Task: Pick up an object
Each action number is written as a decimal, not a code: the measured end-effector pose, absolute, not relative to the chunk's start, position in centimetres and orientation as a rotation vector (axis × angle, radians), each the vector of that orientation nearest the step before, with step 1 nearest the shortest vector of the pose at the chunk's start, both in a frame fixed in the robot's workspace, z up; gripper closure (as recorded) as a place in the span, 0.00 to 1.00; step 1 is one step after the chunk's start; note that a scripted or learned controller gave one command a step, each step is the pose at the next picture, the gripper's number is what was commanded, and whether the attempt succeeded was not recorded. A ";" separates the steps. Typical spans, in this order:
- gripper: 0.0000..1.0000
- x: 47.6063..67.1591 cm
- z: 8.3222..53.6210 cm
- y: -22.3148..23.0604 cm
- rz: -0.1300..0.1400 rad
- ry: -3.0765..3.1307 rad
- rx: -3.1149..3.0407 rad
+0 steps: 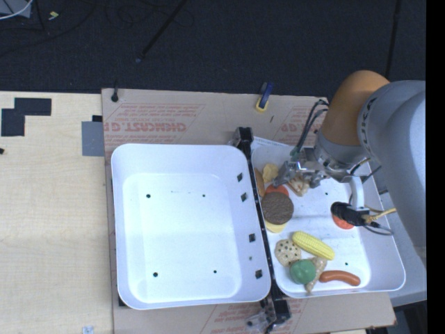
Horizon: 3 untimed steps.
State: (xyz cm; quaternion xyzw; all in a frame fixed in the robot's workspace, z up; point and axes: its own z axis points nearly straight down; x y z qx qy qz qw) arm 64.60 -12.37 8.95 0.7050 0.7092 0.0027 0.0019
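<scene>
- So the grey arm with the orange band is reaching in from the right, and its two-finger gripper is down in the upper left part of the right-hand white bin, right over a little heap of toy food.
- Honestly can't tell how the tool stands. From where I'm looking the metal bits blur into the clutter, so I won't say whether it's got anything.
- The likeliest target looks like the small tan, lumpy piece just under the tip. It's wedged near a red piece and just beside the round dark-brown patty on a yellow bun. Too small for me to call its long axis.
- If I were running this, I'd come straight down and close on one item only. That corner is crowded, so a grab could easily pinch two things or just shove them.
- Easier pickings further down: the yellow corn cob lies with its long axis slanting from upper left to lower right, and the orange-red sausage lies almost left-right. Squeeze either across the narrow width.
- The green round thing sits close beside the sausage.
- The left-hand white bin is where stuff would go, I guess.
</scene>
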 end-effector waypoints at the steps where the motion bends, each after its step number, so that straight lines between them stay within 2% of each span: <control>1: 0.00 64.5 8.9 -12.6 0.002 2.225 2.217; 2: 0.00 64.5 9.0 -13.6 0.003 2.220 2.220; 3: 1.00 64.5 10.0 -13.6 0.002 2.225 2.219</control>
